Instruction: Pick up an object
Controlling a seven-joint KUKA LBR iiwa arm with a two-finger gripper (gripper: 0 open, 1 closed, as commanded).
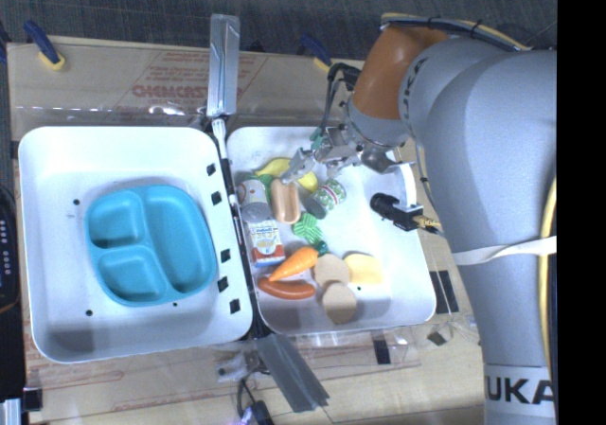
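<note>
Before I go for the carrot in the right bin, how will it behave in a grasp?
The carrot looks like smooth toy plastic, so probably light, stiff and a bit slippery. Its tapered, rounded body may roll or squirt sideways if pinched near the tip. It lies against the red sausage and other toys, so neighbours could shift too.

- Divided tray (150,245) lies in the left bin (47,158).
- Toy food fills the right bin (402,267): carrot (294,262) beside sausage (286,289).
</note>
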